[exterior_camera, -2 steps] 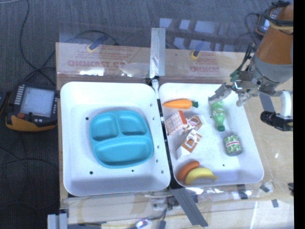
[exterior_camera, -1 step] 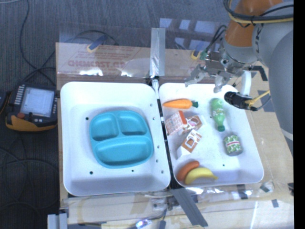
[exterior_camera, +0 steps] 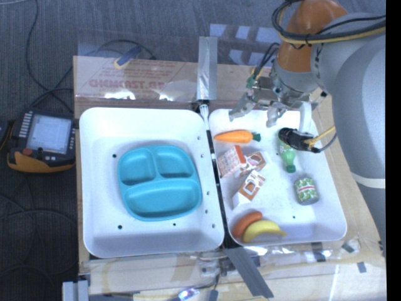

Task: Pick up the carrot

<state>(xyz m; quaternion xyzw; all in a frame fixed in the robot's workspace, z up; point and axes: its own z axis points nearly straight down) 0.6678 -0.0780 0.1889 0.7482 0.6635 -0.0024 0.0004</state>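
Hand [exterior_camera: 258, 111] open and empty above right bin [exterior_camera: 326, 221].
Carrot [exterior_camera: 235, 136] lies just below the spread fingers, untouched; carton lettering beside it is illegible.

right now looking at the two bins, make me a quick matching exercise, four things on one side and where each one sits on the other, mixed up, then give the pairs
Things
1. carrot
2. blue divided plate
3. banana
4. gripper

Places
A. in the middle of the left bin
B. near corner of the right bin, beside a red-orange piece
C. above the far edge of the right bin, just beyond the carrot
D. far left part of the right bin, lying on its side

Pairs: 1-D, 2-A, 3-B, 4-C
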